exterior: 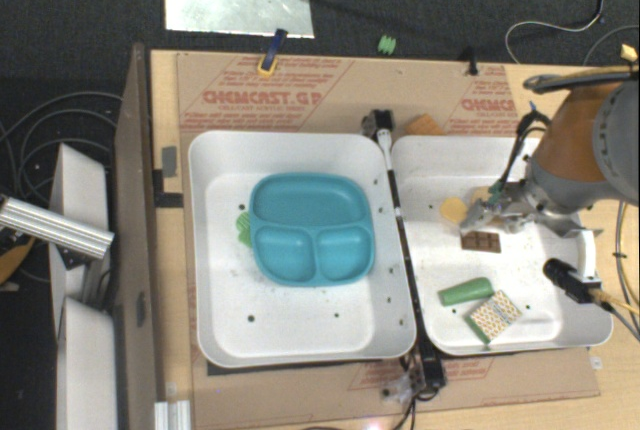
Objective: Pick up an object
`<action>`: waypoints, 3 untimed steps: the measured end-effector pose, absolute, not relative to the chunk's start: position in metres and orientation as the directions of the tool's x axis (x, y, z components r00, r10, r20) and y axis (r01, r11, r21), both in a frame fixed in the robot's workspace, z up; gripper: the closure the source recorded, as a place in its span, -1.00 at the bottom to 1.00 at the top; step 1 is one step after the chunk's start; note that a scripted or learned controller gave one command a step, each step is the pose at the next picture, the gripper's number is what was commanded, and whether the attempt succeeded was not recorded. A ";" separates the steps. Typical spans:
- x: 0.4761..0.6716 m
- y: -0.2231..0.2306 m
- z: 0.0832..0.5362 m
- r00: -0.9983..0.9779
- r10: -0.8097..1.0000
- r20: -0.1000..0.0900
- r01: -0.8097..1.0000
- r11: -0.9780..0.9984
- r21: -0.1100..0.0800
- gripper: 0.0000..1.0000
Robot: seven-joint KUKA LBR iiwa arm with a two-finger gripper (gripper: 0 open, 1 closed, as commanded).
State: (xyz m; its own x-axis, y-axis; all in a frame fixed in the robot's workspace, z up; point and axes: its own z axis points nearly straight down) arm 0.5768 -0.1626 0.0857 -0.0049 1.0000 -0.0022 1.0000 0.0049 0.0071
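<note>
In the right bin (540, 338) lie a brown chocolate-like block (480, 241), a yellow round piece (454, 209), a green cylinder (465, 292) and a patterned small box (495, 315). My gripper (490, 214) hangs low over the bin's middle, just above the brown block and right of the yellow piece. The grey arm with its orange band (570, 133) reaches in from the right. The left bin (215, 318) holds a teal divided tray (310, 228) with a bit of green (242, 226) peeking out at its left edge.
A black divider clamp (392, 188) runs between the two bins. A tan block (424, 125) sits on the cardboard behind the right bin. Cables and a black fitting (565, 280) hang at the arm's lower right.
</note>
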 end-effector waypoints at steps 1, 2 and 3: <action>0.576 -0.162 0.098 -0.006 1.000 -0.001 1.000 0.006 0.010 1.00; 0.523 -0.104 0.151 -0.007 1.000 0.003 1.000 0.007 0.000 1.00; 0.598 -0.050 0.239 -0.013 1.000 0.000 1.000 0.013 0.016 1.00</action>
